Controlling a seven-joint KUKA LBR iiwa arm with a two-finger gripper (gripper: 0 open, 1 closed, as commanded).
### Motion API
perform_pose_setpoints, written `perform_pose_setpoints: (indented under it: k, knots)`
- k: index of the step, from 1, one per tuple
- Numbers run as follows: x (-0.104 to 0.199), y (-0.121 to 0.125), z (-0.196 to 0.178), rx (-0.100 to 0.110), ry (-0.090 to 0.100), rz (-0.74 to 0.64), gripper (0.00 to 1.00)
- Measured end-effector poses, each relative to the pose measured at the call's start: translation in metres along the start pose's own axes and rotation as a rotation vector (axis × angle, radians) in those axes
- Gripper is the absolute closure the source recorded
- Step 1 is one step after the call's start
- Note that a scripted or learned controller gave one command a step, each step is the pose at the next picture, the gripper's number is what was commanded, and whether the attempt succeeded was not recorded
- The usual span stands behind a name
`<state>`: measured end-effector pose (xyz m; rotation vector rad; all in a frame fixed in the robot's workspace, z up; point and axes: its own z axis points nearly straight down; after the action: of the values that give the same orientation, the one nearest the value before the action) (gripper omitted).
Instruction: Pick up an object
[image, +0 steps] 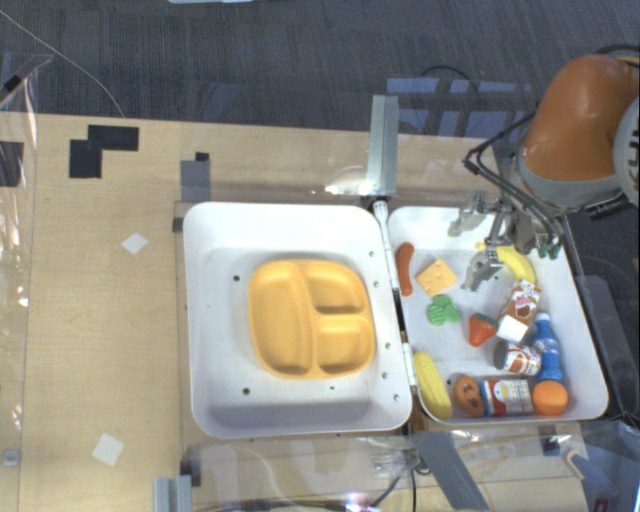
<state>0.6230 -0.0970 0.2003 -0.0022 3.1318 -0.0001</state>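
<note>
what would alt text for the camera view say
A robot arm's gripper hangs over the right bin of toy food, near a banana and a cheese wedge. The left bin holds a yellow divided tray.

We see even, fairly bright overhead light. Glare spots sit on the metal post (384, 165) and along the bench (90, 330) at its lower edge. Shadows inside the left bin (290, 225) are soft. The picture is slightly grainy; the small items in the right bin (590, 385) look soft-edged.
</note>
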Motion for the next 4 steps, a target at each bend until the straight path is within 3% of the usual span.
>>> perform_pose_setpoints:
  k: [1, 2, 3, 4]
  knots:
    - [-0.029, 0.013, 0.11, 0.0, -0.009, 0.075, 0.0]
    - [-0.007, 0.011, 0.112, -0.001, -0.003, 0.118, 0.0]
    - [-0.013, 0.012, 0.096, -0.001, -0.02, 0.112, 1.0]
    - [-0.012, 0.013, 0.096, -0.001, -0.018, 0.112, 0.0]
